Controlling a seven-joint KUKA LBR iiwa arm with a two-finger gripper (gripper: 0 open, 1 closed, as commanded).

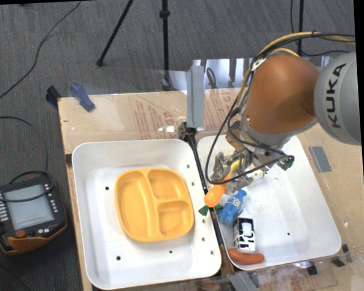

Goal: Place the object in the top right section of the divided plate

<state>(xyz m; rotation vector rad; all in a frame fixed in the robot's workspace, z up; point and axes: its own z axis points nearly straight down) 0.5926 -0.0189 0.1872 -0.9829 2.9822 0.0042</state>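
- The yellow plastic divided plate (153, 203) lies in the left white bin (85, 178), all sections bare; nothing placed yet.
- The two-finger gripper (232, 169) hangs low over the right white bin (310, 226), near its left wall.
- Its grip state: I cannot tell.
- Likely target: the small orange carrot-shaped toy (214, 195) just beneath, beside a blue bottle (231, 208).
- Pick, carry and drop all appear left.
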